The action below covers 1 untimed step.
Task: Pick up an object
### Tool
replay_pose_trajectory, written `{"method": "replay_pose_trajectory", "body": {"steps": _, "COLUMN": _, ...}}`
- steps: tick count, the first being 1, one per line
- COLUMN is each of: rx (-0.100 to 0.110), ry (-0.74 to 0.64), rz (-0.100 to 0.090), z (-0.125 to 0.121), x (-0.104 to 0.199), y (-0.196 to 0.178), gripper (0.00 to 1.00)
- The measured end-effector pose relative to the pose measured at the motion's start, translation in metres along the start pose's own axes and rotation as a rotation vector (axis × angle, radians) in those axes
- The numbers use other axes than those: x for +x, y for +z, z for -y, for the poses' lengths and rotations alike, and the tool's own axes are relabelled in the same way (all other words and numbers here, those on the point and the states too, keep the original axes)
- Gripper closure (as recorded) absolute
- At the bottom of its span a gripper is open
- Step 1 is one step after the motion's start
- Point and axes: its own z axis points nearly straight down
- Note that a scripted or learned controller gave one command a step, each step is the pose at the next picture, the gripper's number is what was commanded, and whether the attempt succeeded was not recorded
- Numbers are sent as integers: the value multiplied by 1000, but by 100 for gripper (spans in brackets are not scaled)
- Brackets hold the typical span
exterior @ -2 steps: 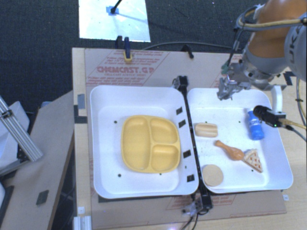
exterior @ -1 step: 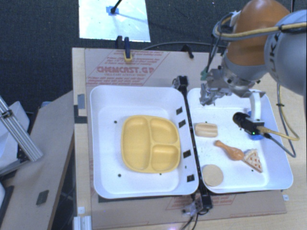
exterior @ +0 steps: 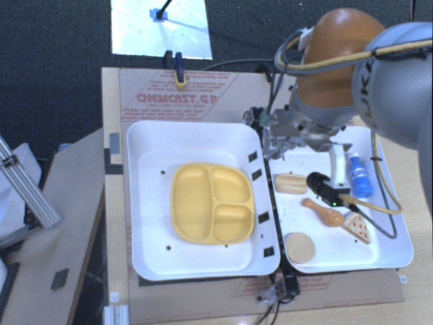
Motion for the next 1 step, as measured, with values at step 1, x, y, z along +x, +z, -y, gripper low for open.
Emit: {"method": "replay_pose_trajectory", "body": {"steps": 1, "rx": 0, "ry": 2, "rz": 1, "z": 20, "x": 55, "y": 14, "gripper": 100}}
